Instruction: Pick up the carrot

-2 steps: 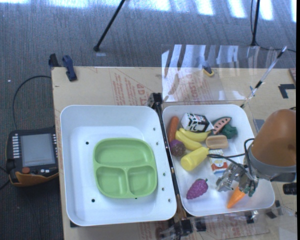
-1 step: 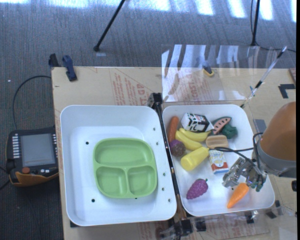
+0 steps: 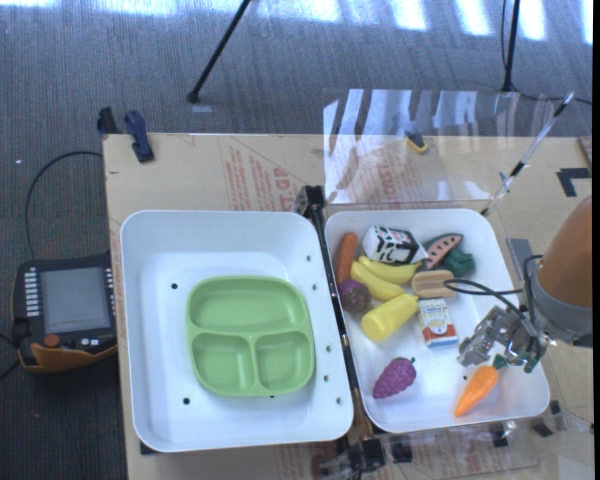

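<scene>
A: Tool [image 3: 502,340] position? State?
B: Low in the right bin [image 3: 500,230], near-right corner, right above the carrot's [image 3: 477,390] green top. Can't tell how it's set, too blurry.
A: Carrot?
B: Lying flat on the bin floor, tilted, tip toward near-left. Purple grapes [image 3: 395,377] sit to its left.
A: Left bin [image 3: 140,268]?
B: Green divided plate [image 3: 250,334].

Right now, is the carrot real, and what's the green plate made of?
The carrot looks like toy plastic: even bright orange, smooth skin, stiff green top. The green plate also looks plastic, probably matte: one flat light green, moulded into three rounded compartments. It's hard to be sure from this far. The gripper sits just above the carrot's top end.
</scene>
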